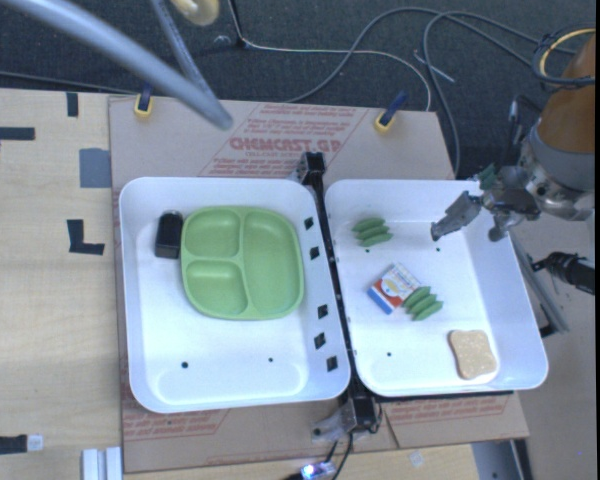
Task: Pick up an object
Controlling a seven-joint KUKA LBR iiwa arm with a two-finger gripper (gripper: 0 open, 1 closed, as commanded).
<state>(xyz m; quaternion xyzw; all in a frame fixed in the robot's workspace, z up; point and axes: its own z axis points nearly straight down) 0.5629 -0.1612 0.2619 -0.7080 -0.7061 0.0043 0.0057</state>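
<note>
Hovering over right bin's (500, 268) far edge, pincer (474, 221) spread.

Right bin's (500, 268) middle open – green pieces (372, 232), packet (391, 290), sponge (472, 353) around

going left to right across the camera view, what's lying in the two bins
black block → green divided plate → upper green pod piece → small red, white and blue packet → lower green pod piece → tan sponge-like piece
</note>
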